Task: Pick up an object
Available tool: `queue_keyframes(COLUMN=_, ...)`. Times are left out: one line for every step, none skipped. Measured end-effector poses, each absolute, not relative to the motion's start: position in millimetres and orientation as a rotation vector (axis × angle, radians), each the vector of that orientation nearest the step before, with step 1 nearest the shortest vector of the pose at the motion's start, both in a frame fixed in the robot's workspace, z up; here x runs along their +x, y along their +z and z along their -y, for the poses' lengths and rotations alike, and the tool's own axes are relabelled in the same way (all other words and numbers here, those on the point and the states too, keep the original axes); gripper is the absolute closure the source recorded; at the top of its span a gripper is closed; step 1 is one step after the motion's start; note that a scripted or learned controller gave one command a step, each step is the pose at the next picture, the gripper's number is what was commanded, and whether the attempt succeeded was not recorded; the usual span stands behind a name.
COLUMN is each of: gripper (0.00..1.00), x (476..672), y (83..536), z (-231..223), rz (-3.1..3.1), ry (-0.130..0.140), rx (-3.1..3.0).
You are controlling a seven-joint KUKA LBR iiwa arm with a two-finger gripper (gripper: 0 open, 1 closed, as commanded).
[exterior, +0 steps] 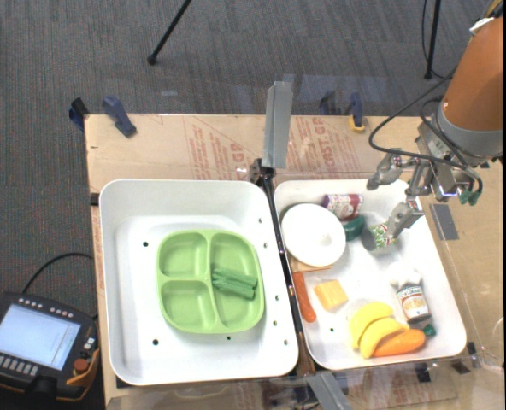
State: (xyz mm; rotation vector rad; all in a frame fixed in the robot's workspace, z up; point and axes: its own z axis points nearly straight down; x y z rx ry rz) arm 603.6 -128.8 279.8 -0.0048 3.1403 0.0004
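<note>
On the counter (176, 143), the left bin (125, 229) holds a green divided plate (185, 293) with a green bean-like piece (234, 282) lying across its right compartments. In the right bin (445, 301), going rightward: an orange carrot (305, 297) along the left wall, a white round plate (314, 235) at the far left, a yellow cheese block (331, 295), a dark red can (343, 203) on its side by the far wall, two yellow bananas (371, 327) with an orange piece (400, 342) at the near edge, and a small jar (413, 301). The pincer (398, 202) hangs over the bin's far right, fingers spread, the near fingertip just beside a greyish object (378, 236), nothing between them.
</note>
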Motion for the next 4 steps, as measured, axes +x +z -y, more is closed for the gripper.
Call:
queue_keyframes(gripper=0.00, x=565.6, y=145, z=170, rz=-3.153, ry=0.009, rx=-0.107)
queue_keyframes(gripper=0.00, x=484.8, y=101, z=151, rz=-3.137, ry=0.002, rx=-0.045)
queue_keyframes(gripper=0.00, x=581.8, y=87, z=149, rz=-3.131, ry=0.001, rx=-0.256)
queue_keyframes(gripper=0.00, x=542.6, y=87, z=82, rz=-3.140, ry=0.003, rx=0.105)
